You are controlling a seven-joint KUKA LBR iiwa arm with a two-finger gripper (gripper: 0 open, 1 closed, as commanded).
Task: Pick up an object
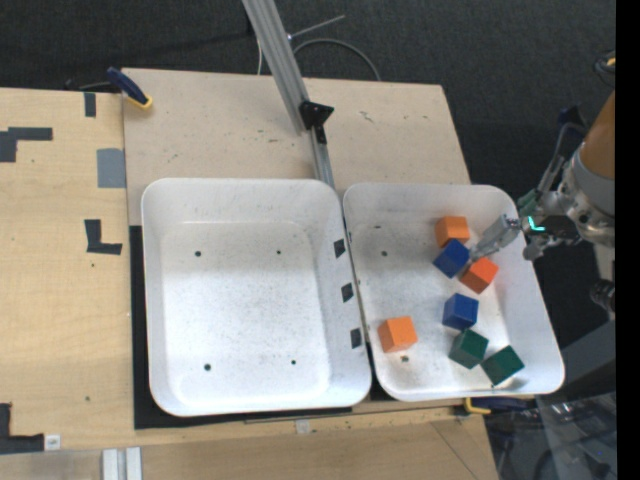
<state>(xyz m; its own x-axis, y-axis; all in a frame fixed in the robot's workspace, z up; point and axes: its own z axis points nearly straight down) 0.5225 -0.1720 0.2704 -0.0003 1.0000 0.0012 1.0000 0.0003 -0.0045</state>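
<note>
Spreading across most of the view, the pale wooden desk [60, 268] carries two shallow white bins side by side on a dark mat. The left bin [160, 298] is the larger-looking one, speckled with dark flecks, and it touches the right bin [400, 208] along their shared middle edge. A long grey metal pole [280, 53] slants down from the far edge of the scene to the point where the two bins meet. The grey arm [590, 203] reaches in from the right, over the right rim of the right bin.

The pincer [495, 236] sits low over the right half of the right bin, its grey fingers pointing left and toward the near side; whether they are apart or together I cannot tell. Its tip lies between three blocks: an orange block [452, 230] to the far left of it, a blue block [451, 259] just to the left, and a tilted orange-red block [479, 275] just nearer, which seems to touch the tip.

Nearer still lie a second blue block [460, 311], a lone orange block [398, 333] toward the bin's left side, and two dark green blocks [468, 348] [502, 364] close together in the near right corner.
</note>
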